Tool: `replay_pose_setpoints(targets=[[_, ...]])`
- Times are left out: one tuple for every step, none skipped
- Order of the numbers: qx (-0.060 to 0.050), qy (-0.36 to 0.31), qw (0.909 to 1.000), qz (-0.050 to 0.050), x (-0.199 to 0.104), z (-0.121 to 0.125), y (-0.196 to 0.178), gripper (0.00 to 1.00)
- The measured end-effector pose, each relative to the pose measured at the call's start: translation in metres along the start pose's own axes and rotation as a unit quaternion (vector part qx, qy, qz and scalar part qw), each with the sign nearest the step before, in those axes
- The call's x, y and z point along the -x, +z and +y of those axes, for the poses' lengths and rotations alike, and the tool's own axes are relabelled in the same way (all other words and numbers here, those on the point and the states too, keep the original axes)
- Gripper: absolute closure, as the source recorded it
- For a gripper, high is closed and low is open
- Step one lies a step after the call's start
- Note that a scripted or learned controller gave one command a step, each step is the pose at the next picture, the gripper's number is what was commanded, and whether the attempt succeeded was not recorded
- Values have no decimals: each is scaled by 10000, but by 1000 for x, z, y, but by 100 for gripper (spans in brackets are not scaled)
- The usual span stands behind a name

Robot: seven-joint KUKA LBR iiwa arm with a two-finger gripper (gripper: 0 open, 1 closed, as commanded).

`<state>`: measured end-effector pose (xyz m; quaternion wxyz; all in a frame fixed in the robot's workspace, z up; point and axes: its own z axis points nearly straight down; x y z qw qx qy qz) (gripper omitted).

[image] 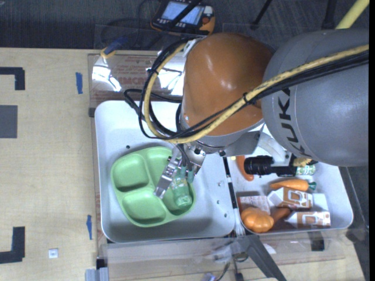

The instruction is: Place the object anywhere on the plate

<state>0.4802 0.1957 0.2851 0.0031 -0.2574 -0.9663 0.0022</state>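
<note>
A green divided plate (137, 183) lies in the left white bin (111, 127). My gripper (177, 177) hangs low over the plate's right compartment, under the orange wrist band. Just below it a small translucent green object (182, 195), seemingly a little bottle, rests in that compartment against the plate's right rim. Its upper end reaches up to the gripper, and I cannot make out whether it is gripped or lying free. The arm's bulk hides the far right part of the left bin.
The right bin (343, 206) holds a black bottle (265, 165), a carrot-like orange piece (290, 185), an orange fruit (258, 219) and small cartons (309, 218). A ridge (229, 192) divides the bins. Yellow and black cables (149, 98) loop over the left bin's back.
</note>
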Motion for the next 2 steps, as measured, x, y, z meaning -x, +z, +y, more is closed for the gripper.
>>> replay_pose_setpoints(targets=[[4, -247, 9997, -3, -15, 25, 138, 0], [18, 133, 9999, -10, 14, -8, 186, 0]])
